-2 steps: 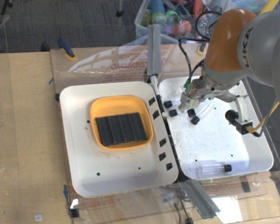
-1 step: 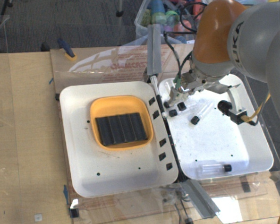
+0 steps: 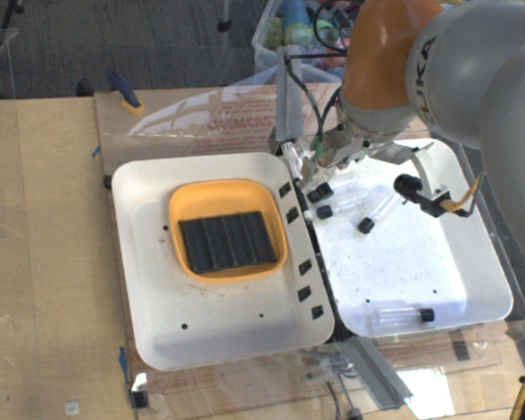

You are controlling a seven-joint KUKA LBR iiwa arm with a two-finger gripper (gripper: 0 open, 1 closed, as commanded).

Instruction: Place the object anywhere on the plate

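**Arm low over the right bin's far-left corner**

The gripper (image 3: 317, 157) hangs just right of the plate (image 3: 180, 201), near the bin divider. Clear tubes (image 3: 375, 214) lie right of the plate in the right bin (image 3: 481, 298); a black grooved block (image 3: 227, 242) covers the plate's middle.

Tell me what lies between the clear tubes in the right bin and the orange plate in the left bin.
The clear tubes lie in the right bin; the orange plate sits in the left bin. Between them run the two bins' raised adjoining rims. A dark ridged block covers most of the plate.
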